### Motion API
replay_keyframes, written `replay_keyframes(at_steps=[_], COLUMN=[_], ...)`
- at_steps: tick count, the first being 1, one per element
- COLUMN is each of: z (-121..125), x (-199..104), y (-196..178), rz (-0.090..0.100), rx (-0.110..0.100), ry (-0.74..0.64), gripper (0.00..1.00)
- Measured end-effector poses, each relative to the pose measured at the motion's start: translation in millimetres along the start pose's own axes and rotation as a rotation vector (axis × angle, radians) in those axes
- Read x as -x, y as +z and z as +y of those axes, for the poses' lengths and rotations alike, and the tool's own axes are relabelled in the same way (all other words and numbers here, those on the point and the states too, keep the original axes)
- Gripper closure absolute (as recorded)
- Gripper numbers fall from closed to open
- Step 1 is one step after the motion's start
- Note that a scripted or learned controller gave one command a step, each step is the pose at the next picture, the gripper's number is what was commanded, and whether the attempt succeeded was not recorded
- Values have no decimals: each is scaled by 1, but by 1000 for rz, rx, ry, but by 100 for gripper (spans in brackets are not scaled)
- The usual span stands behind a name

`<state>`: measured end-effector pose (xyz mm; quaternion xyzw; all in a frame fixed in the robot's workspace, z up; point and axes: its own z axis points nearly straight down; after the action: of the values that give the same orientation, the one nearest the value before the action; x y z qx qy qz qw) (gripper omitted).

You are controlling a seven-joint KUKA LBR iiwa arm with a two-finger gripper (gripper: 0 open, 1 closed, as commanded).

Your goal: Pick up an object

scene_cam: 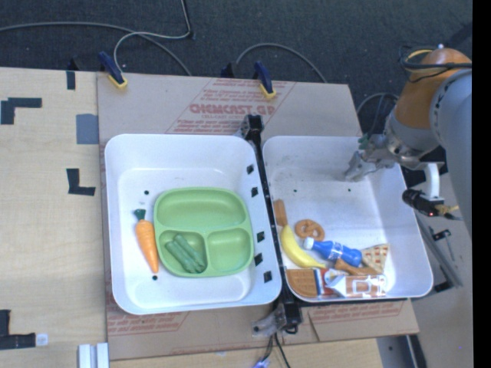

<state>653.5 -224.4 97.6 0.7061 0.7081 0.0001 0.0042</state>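
My gripper hangs over the back right part of the right bin, its fingers pointing down and left with nothing between them. Toys lie at the front of that bin, well away from the gripper: a yellow banana, a pretzel, a blue bottle, a waffle piece, a small box and a brown slice. The left bin holds a green divided plate with green beans in it and a carrot beside it.
The two bins stand side by side on a cardboard sheet held by blue and yellow clamps. Cables run across the dark floor at the back. The arm's grey and orange body fills the right edge.
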Motion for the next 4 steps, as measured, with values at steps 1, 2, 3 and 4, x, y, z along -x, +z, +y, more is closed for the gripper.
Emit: replay_keyframes(at_steps=[1, 2, 3, 4], z=[0, 0, 0, 0], x=[0, 0, 0, -1], y=[0, -10, -9, -19], rz=[0, 0, 0, 0], rx=[-1, 0, -1, -1], ry=[0, -1, -1, -1], gripper=[0, 100, 0, 100])
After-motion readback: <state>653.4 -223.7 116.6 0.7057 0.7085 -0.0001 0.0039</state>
